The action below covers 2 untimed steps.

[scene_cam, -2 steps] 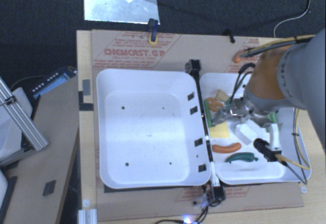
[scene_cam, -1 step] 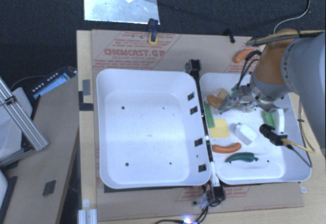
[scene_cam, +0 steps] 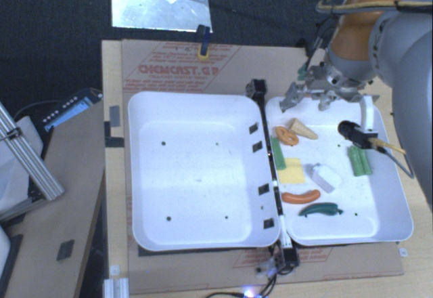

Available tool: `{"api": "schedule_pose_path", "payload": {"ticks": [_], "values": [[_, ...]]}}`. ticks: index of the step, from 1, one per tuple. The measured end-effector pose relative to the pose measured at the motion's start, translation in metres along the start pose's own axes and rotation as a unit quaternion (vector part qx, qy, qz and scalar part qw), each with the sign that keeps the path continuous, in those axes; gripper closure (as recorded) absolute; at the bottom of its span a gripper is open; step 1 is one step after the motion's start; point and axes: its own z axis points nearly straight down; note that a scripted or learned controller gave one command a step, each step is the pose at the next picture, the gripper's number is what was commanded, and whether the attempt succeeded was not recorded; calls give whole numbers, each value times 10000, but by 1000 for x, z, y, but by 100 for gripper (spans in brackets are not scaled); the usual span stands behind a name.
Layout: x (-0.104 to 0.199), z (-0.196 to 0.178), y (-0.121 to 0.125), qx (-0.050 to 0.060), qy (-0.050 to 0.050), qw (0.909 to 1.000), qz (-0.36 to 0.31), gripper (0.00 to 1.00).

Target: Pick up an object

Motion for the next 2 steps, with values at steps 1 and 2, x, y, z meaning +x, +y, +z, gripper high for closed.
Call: {"api": "schedule_pose_path", "payload": {"ticks": [1, 2], "values": [[-4, -5, -3, 38, -9, 10000, 3, 100], [28, -35, 13, 51, 2, 10000, 23, 100]]}}
